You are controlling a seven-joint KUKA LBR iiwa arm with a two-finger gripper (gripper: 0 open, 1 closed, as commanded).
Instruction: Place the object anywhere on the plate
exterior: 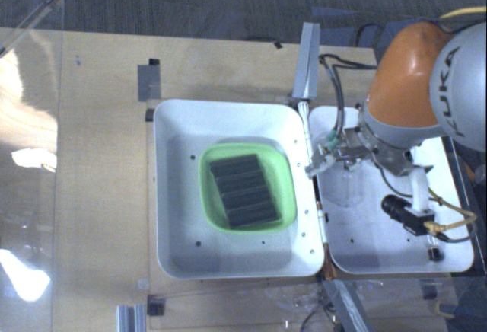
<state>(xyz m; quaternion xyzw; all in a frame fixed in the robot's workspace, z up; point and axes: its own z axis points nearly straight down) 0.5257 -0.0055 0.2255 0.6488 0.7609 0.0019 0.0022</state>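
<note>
White plastic forms the two shallow bins, set side by side on a pale wooden bench (91, 193). The left bin (175, 247) holds a green plate (209, 170) with a raised rim and rounded corners, resting near the bin's middle, slightly toward its right wall. On the plate lies the object (243, 191), a dark grey ribbed block with several parallel ridges across its top; it sits flat, turned at a slight angle to the plate's edges, and lies wholly within the rim.

The right bin (365, 250) holds no loose item that can be made out; its floor shows small dark holes, and a faint clear shape near its upper middle is too indistinct to identify. The arm (415, 87), grey with an orange band, enters from the right and hangs over the upper part of this bin. Below the wrist, the gripper (326, 157) points left toward the divide between the bins, with a green-tinted part beside it. It is well apart from the object, with the left bin's right wall between them. Whether the gripper is parted or closed cannot be told from this view. A black fitting (403, 215) with cables hangs from the arm over the right bin's floor.
</note>
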